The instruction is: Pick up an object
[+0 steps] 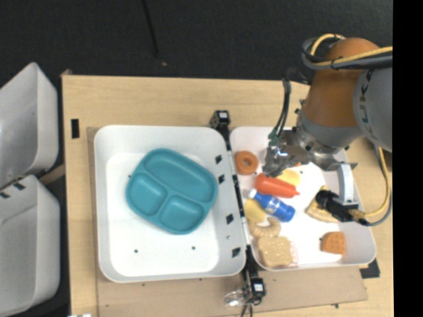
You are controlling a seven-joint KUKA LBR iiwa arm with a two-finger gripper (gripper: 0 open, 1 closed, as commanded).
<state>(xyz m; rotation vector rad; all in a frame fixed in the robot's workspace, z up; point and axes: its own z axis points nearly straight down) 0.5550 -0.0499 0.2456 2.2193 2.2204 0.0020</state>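
- Pale wood makes up the bench (79, 104), which carries two shallow white bins side by side.
- Nearest the bottom edge, in the right bin (360, 253), lie a tan waffle-like piece (275, 250) and a small orange lump (334, 243) off in the bin's lower right corner.
- Just above the waffle sits a beige ring-shaped biscuit (266, 228), touching a yellow piece (254, 209).
- Beside them lies a blue bottle (277, 207) with a white cap, tilted; to its right rests a tan item (318, 211) partly under a black part of the arm.
- Next comes a long orange-red object, carrot-like (277, 186), lying across the bin with a yellow item (289, 176) just behind it.
- The gripper (273, 166) hangs right over the carrot's left end; whether its grip is released or clenched cannot be told, as the wrist hides it.
- An orange doughnut ring (246, 162) sits near the bin's upper left, just left of the gripper.
- Across the divider, the left bin (109, 256) holds a teal three-compartment plate (172, 190), tilted slightly.
- Farthest off, the grey arm's orange band (340, 91) looms above the right bin.
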